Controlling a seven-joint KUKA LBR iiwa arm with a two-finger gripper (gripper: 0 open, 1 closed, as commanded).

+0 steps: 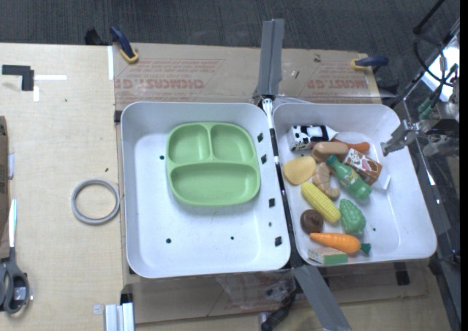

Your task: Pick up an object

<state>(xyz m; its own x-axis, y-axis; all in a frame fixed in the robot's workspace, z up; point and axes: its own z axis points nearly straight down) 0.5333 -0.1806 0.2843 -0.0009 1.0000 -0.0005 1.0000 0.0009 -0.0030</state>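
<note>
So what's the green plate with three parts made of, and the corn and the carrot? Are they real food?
The green divided plate looks like moulded plastic: one even colour, smooth matt surface, rounded rims. The yellow corn cob and orange carrot look like toy plastic food, not real: flat bright colours and a slight shine. I can't be certain from above.

At the right edge of the camera view the gripper (393, 142) shows as a small grey metal part with thin pointed fingers, and behind it sit pale housing pieces, dark cables and a bit of green.
</note>
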